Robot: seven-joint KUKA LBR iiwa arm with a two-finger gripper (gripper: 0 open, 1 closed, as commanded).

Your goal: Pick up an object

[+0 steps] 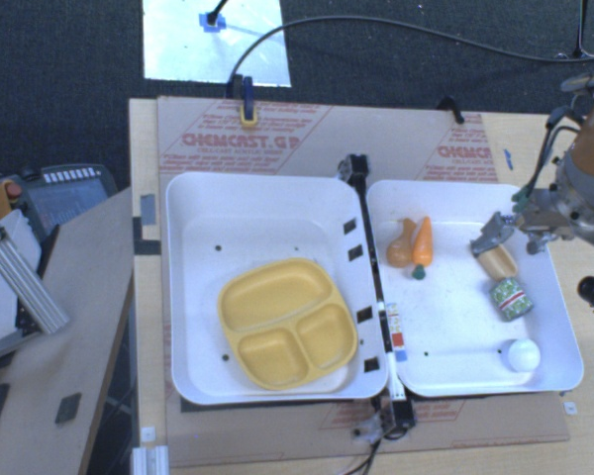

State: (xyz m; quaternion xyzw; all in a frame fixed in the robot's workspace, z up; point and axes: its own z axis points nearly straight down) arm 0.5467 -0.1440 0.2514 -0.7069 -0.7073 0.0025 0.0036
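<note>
**Claw poised over the right bin's far corner**

While the arm (586, 166) reaches in over the right bin (455, 369), its claw (497, 237) sits low at the bin's far right side, right above a tan, loaf-like block (498, 262). The metal tips seem to rest against the upper end of that block, but how wide the claw stands, and whether it has hold of anything, cannot be told from this angle.

Everything to pick from lies in the right bin. Just beyond the tan block, toward the bin's near right corner, lies a small green can with a red and white pattern (511, 299), tipped on its side. Nearer still to that corner sits a white ball (522, 354), close against the bin wall. Across the right bin, near its left wall, an orange carrot (423, 242) lies touching a yellowish pear-shaped piece (403, 245), with a small dark green bit (417, 272) just below the carrot's tip.

To the left of the right bin, wall to wall with it, is the left bin (193, 216), which holds a yellow divided tray (287, 322) with three compartments, lying flat and turned at a slight angle. Both bins rest on a sheet of printed cardboard (277, 132) spread over the tabletop (144, 137).
</note>
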